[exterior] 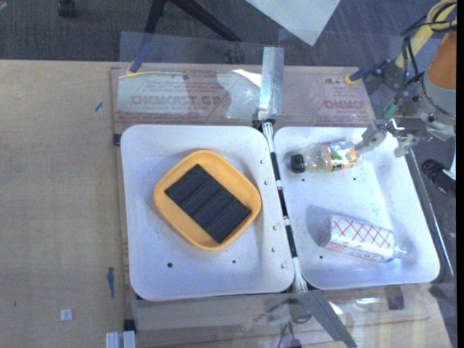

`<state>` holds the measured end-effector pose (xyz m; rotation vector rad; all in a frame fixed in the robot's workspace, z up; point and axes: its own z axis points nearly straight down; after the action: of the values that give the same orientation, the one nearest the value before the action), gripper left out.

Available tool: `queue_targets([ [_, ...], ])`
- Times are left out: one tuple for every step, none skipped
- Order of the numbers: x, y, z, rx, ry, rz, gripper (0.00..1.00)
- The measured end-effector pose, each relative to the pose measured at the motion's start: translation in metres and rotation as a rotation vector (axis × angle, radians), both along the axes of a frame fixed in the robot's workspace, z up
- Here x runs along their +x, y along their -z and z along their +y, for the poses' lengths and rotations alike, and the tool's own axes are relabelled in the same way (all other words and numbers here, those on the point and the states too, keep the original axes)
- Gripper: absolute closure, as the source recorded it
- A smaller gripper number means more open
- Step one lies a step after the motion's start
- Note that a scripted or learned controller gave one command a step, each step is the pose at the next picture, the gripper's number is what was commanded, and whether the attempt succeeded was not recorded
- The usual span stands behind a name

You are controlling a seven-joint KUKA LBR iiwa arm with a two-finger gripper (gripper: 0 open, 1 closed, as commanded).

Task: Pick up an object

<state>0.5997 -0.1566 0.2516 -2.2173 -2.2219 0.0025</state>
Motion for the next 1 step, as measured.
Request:
queue_targets([
  [0.0682,0.0931,0.0153,-0.002,-0.108,-0.006,0.0],
])
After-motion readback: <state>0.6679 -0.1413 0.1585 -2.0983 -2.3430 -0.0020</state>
